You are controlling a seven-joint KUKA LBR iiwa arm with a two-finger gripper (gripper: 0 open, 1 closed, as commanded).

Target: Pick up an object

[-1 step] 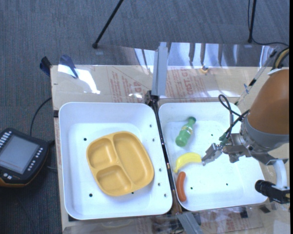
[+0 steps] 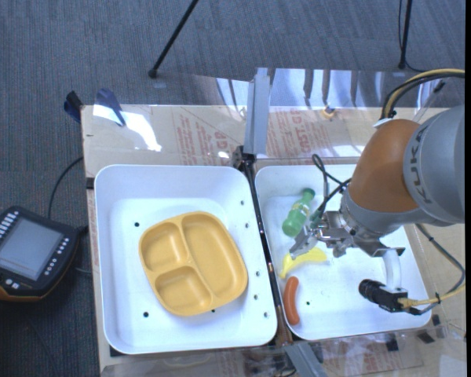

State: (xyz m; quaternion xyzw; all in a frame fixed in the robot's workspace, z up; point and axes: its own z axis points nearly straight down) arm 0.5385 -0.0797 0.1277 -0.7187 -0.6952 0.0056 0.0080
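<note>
In the right bin (image 2: 392,324) a green bottle (image 2: 297,213) lies near the left wall. Just below it is a yellow banana-shaped toy (image 2: 300,261), and a red-orange sausage (image 2: 291,300) lies toward the front left corner. My gripper (image 2: 320,243) hangs low over the bin's left half, directly above the yellow toy's right end and just right of the bottle. It stands open, with nothing visibly between its fingers. The grey and orange arm (image 2: 392,179) covers the bin's right and back parts.
The left bin (image 2: 118,195) holds a yellow three-compartment plate (image 2: 192,262). A black cable-fed unit (image 2: 381,295) on the arm hangs over the right bin's front right. A handheld control pendant (image 2: 23,250) lies on the floor at far left.
</note>
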